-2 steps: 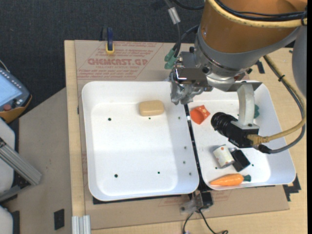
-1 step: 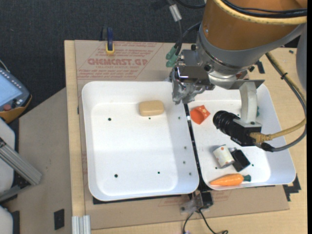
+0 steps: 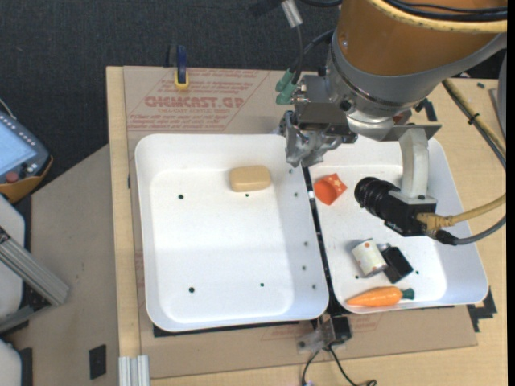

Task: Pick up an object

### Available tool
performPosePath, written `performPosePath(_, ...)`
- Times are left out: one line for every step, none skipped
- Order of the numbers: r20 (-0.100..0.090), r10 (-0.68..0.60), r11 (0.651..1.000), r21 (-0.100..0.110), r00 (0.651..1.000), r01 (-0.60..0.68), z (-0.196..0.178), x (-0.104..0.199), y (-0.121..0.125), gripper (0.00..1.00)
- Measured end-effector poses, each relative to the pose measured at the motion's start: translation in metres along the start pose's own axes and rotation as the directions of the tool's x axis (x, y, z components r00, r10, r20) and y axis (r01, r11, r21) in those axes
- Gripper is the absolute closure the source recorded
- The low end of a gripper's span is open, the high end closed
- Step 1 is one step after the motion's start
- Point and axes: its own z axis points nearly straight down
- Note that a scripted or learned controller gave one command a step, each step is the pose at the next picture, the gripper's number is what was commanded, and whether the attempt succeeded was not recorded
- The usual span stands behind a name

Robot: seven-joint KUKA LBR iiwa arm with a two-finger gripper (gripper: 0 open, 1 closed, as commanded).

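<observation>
While tool [image 3: 299, 153] state can't be told, tan block [image 3: 249, 178] lies long axis left-right in left bin [image 3: 153, 215].

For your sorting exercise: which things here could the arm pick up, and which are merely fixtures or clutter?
Could be picked:
tan block
orange piece
white cylinder
black block
carrot

Fixtures or clutter:
left bin
right bin
cardboard sheet
blue clamp

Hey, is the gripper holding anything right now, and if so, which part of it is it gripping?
Nothing shows between the fingers of the gripper. It sits above the divider between the bins, apart from the tan block and the orange piece.
</observation>
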Motion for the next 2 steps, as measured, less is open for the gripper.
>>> performPosePath(0.0, -0.001, 1.0, -0.002, 1.0, 0.001, -0.01, 0.001, 0.0, 1.0)
performPosePath(-0.001, -0.002, 1.0, -0.005, 1.0, 0.002, -0.02, 0.001, 0.001, 1.0)
